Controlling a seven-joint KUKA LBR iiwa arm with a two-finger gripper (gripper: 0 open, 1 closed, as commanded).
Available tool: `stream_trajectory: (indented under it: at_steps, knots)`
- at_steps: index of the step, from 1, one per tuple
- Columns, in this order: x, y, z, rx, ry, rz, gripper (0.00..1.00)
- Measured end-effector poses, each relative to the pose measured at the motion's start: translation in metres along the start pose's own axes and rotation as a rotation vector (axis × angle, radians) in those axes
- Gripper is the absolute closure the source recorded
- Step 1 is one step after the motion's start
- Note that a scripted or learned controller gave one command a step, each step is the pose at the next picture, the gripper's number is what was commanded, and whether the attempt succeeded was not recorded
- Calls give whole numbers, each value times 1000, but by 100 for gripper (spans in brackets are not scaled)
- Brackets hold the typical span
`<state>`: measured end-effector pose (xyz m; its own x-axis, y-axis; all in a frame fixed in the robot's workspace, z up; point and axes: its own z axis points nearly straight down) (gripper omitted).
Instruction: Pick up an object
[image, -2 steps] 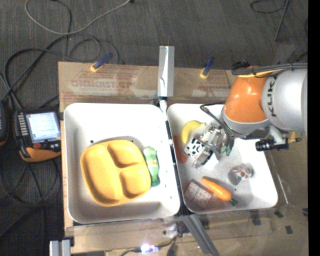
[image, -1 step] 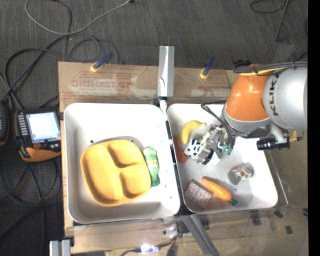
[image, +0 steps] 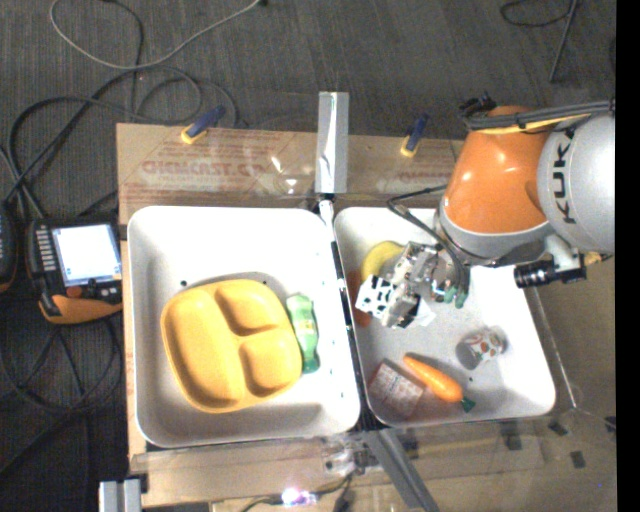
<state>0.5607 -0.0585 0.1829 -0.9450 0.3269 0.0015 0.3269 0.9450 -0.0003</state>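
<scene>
My gripper (image: 405, 293) hangs low over the left part of the right bin (image: 528, 345), under the orange-banded wrist (image: 495, 195). Right at its left side lies a white block with black dots (image: 374, 294); I cannot see whether it is gripped. A yellow rounded object (image: 380, 258) sits just behind it, near the bin's back left. Toward the front lie an orange carrot (image: 436, 378), a brown packet (image: 394, 392) and a small grey-and-red crumpled item (image: 482, 347).
The left bin (image: 150, 260) holds a yellow divided tray (image: 232, 342) with a green packet (image: 305, 331) against its right side. A narrow wall (image: 343, 300) divides the bins. A handheld screen (image: 78, 256) and cables lie on the floor at left.
</scene>
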Motion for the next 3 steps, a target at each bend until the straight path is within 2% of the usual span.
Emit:
stream_trajectory:
  at_steps: [1,2,3]
  knots:
    - [-5,-15,0,2,0,-36,100]
    - [-61,18,-43,-1,-1,90,100]
    - [-106,-44,-113,1,-2,127,100]
